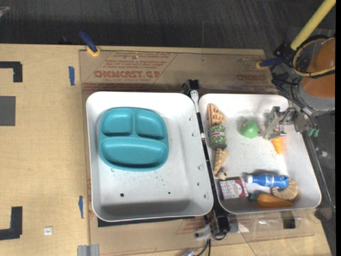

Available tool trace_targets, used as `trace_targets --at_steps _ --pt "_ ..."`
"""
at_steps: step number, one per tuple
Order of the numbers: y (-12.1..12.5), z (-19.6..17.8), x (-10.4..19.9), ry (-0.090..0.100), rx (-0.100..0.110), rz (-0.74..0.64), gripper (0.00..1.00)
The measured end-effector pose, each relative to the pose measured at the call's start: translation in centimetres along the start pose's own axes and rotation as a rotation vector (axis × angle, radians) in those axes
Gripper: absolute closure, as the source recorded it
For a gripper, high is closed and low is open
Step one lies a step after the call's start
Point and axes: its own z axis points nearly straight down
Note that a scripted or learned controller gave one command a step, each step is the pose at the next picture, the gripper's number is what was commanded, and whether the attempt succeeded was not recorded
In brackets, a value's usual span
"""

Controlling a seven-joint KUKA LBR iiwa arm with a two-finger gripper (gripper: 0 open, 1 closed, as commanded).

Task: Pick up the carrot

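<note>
Two white bins sit side by side on a cardboard sheet over the bench. The left bin (106, 196) contains a teal divided plate (133, 137) with three compartments, lying flat toward the bin's far-left part.

The right bin (309, 164) holds the loose items. The gripper (277, 126) is low over the far-right part of this bin, reaching in from the right; the arm's orange band (322, 71) is visible at the right edge. The carrot (277, 144), a small orange piece, lies directly under or at the fingertips. Fingers look close together around the carrot's upper end, but contact cannot be confirmed from this angle, and whether they are spread or closed cannot be told.

Just left of the gripper: a green ball (249, 129). Along the bin's left wall, from far to near: a pizza slice toy (214, 113), a green-labelled can (217, 136), an ice cream cone toy (219, 161). Along the near wall: a dark red carton (233, 189), a blue and white bottle (273, 182) on its side, and a brown-orange bread-like item (275, 199) touching the bottle's near side. Label text on the can, carton and bottle is too small to read.

Red printing on the cardboard (127, 68) beyond the left bin: blurred, reads roughly "CHEMCAST GP"; smaller lines above illegible. Blue tape and a blue clamp (88, 41) at the cardboard's far-left corner. A yellow rod (314, 17) crosses the top right.
</note>
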Motion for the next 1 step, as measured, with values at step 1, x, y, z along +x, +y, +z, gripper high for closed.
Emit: trace_targets --at_steps 1 --pt "0.03 0.11 0.05 0.002 -0.001 0.000 0.00"
